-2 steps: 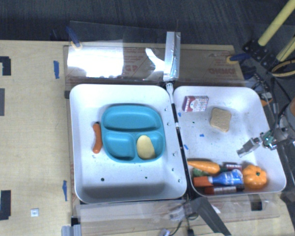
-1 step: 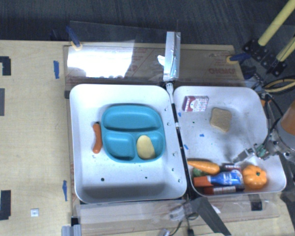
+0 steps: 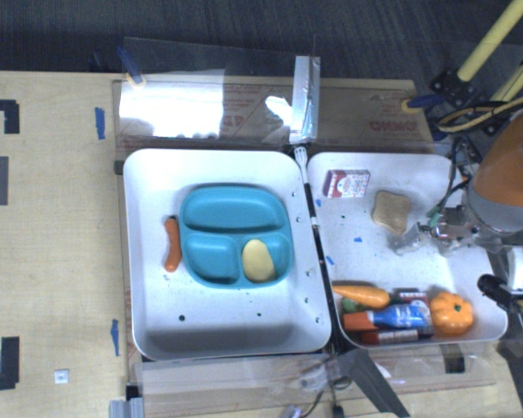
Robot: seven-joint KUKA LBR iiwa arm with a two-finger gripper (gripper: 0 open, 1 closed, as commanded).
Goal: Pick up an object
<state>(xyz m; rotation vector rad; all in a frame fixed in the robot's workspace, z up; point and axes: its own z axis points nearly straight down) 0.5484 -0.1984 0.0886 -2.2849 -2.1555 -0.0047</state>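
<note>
Bench carries two white bins side by side. Left bin point(image 3: 148, 233) holds a blue divided tray point(image 3: 231, 233) near its centre; a yellow egg-shaped object point(image 3: 258, 260) sits in the tray's lower right compartment. An orange hot-dog-shaped toy point(image 3: 171, 244) lies upright on the bin floor, just beside the tray's left edge.

Right bin point(image 3: 365, 273) holds several objects. A small red-and-white carton point(image 3: 345, 184) lies near the top left corner. A tan bread-like piece point(image 3: 392, 210) rests to its right, near the middle of the bin. Along the bottom wall sit a carrot point(image 3: 362, 296), a red-and-blue tube point(image 3: 395, 318) just below it, and a small orange pumpkin point(image 3: 452, 313) at the tube's right end, touching or nearly so.

Arm enters from the right, orange band visible at the frame edge. Gripper point(image 3: 411, 239) is low in the right bin, just beside the bread piece's lower right side. Finger state: cannot tell, the tips blur against the white floor. No object visibly between them.
</note>
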